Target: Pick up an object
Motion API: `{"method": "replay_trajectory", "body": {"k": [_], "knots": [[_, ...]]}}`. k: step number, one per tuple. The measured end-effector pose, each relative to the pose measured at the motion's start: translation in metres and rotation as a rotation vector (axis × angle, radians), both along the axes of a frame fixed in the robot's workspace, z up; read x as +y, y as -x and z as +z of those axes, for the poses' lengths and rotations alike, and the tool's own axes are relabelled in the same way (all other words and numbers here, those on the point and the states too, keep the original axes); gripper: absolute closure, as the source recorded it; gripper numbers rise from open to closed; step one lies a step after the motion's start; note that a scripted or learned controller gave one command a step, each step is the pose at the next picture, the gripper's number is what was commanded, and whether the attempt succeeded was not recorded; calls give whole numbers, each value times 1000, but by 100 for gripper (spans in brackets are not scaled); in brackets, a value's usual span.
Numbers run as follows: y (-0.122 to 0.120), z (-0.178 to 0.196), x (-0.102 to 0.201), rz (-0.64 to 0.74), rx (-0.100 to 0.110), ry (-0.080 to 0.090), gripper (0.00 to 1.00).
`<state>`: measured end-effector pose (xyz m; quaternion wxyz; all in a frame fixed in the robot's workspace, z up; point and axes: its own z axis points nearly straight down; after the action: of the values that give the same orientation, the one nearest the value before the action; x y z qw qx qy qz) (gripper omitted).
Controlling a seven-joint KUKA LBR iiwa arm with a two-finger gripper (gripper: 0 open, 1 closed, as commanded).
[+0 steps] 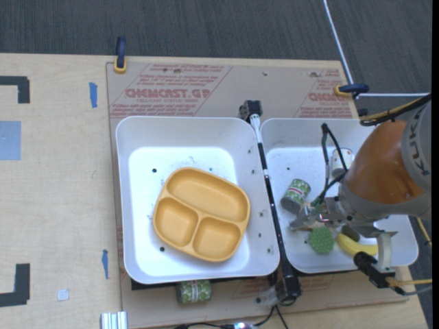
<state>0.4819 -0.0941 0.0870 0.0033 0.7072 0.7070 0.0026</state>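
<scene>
Left bin [137, 184]: I see a yellow divided plate [201, 213] lying flat, three compartments, toward the bin's front half and a little nearer its right wall.

Front edge of bench: a small green-labelled can [195, 292] lies on its side just outside the left bin's front wall, near that bin's front right corner.

Right bin [288, 160]: a green-labelled can [296, 193] sits tilted near the left wall, about midway back.

Right bin, front area: a green round bumpy object [320, 240] lies close to the front wall; a yellow banana-like piece [357, 245] lies just to its right, partly under the arm.

Gripper [306, 220]: I read it low in the right bin, between the tilted can and the green round object; I cannot tell how its fingers stand, and I see nothing clearly held.

Arm [384, 166]: orange band over the right bin's right side.
</scene>
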Motion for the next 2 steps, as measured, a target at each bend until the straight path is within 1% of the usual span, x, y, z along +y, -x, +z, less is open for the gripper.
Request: {"method": "replay_trajectory", "body": {"k": [1,2], "knots": [[0,0,1,-1,-1,2,0],[-2,10,2,-1,-5,2,100]]}}
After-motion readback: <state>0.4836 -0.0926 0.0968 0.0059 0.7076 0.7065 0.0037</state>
